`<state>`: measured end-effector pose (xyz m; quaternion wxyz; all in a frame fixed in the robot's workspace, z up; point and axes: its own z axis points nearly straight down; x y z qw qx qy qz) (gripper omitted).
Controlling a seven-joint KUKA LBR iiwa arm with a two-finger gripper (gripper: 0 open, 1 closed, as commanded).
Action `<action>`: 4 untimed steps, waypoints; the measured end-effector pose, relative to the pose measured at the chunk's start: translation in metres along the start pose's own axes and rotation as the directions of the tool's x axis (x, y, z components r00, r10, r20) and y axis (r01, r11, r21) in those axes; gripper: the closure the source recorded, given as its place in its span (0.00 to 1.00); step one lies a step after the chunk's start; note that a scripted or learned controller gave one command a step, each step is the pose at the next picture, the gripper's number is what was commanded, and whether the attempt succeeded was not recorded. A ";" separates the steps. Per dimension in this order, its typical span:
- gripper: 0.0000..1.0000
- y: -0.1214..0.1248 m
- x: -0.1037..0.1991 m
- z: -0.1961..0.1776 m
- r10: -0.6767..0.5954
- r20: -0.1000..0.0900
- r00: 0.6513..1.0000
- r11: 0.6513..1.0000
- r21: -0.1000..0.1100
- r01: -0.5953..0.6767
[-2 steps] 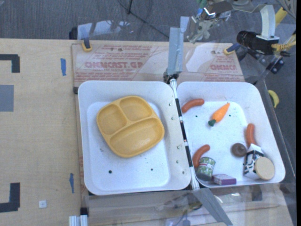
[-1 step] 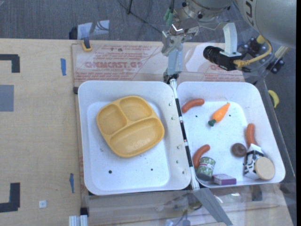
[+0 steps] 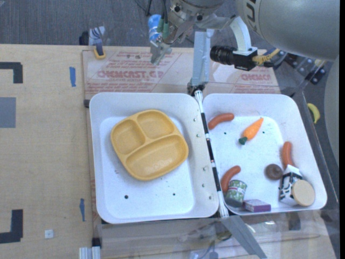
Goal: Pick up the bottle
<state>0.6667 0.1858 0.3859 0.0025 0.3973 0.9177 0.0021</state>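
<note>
The bottle [image 3: 291, 189], white with black patches and a round tan end, lies on its side in the front right corner of the right bin [image 3: 304, 124]. My gripper [image 3: 178, 72] hangs high over the back rim where the two bins meet, far from the bottle. It is open, its two fingers spread wide with nothing between them.
Around the bottle in the right bin lie a brown ring [image 3: 273, 171], three sausages [image 3: 286, 154], a carrot [image 3: 252, 129], a green can [image 3: 235, 191] and a purple block [image 3: 257, 205]. The left bin [image 3: 105, 144] holds a yellow divided plate [image 3: 149, 143].
</note>
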 end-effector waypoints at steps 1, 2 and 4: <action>1.00 0.012 0.027 -0.050 0.384 0.001 0.923 0.923 0.001 -0.384; 1.00 -0.004 0.043 0.063 0.280 -0.001 0.960 0.960 0.005 -0.280; 1.00 0.011 0.036 -0.048 -0.357 0.000 0.934 0.934 -0.001 0.357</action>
